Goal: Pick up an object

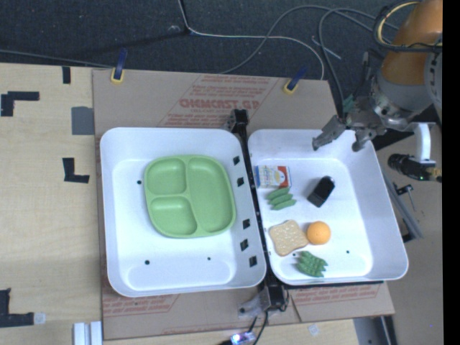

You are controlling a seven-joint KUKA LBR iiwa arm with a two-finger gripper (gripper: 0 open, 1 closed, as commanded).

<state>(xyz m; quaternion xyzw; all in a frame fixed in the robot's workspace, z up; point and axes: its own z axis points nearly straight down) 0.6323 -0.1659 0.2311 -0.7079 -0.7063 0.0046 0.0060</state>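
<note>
Fingers spread open, holding nothing, at upper right; the orange ball looks light, smooth, best pinched across its middle.

Red print on cardboard sheet under the bins, upside down to camera; large line approx. "CHEMCAST GP", not fully sure. Smaller red lines above and below it, too blurred to read. More red print on cardboard's front edge, illegible. Small carton in right bin: red/blue label, wording too small to read.
</note>
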